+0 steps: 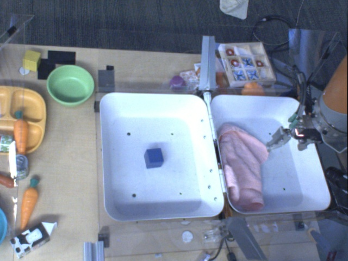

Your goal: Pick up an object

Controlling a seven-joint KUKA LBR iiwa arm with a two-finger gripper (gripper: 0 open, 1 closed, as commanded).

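- camera view looks down on two shallow white bins side by side: the left bin (117,200) holds a small blue cube (154,157) near its middle, and the right bin (304,192) holds a folded pink cloth (243,166) lying along its left wall.
- the two-finger gripper (278,138) reaches in from the right and sits over the right bin, its tip just beside the upper right edge of the pink cloth.
- whether the tip touches the cloth cannot be told from this angle, and the pictures do not settle how the gripper stands or whether it has hold of anything.
- no part of the cloth looks lifted or bunched toward the tip; it lies flat on the bin floor, so as a judgement the pick is not yet made.
- the blue cube stands alone, well apart from the arm, untouched in the other bin.
- judging by position, the cloth is the likely target. what is left is the whole of the grasp: closing on a fold, then raising it clear of the bin.
- soft cloth may slip or only partly lift, so a pinch on the thick rolled edge looks safer than one on the flat face.
- outside the bins, on the left of the bench, sit a green bowl (70,84), a yellow divided tray (24,116) and toy carrots (28,200).
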